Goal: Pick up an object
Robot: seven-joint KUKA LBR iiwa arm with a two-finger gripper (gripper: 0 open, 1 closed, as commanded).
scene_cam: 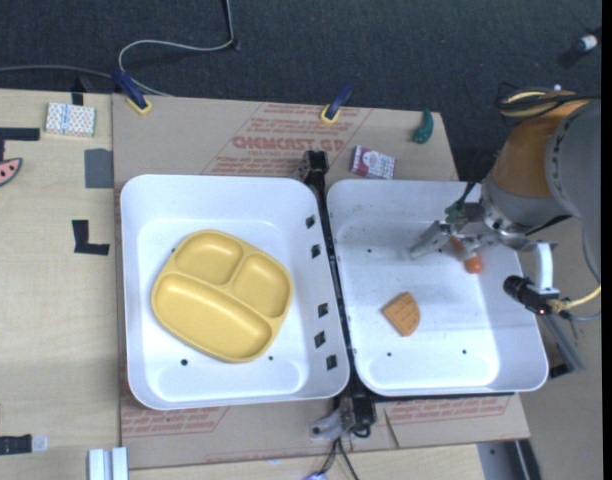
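Note:
A tan, wedge-shaped piece (401,313) lies flat in the middle of the right bin (506,368). A small orange-red item (473,263) sits by the bin's right side, close under the wrist. My gripper (426,242) hangs low over the upper middle of the right bin, pointing left, above and slightly right of the tan piece. Nothing shows in its grasp. The grey arm with its orange band (526,158) comes in from the right over the bin's far right corner.
The left bin (146,368) holds a yellow divided plate (222,294). A ridge with black clips (324,268) separates the bins. A small packet (372,162) and a green clip (423,125) lie on the cardboard behind the right bin.

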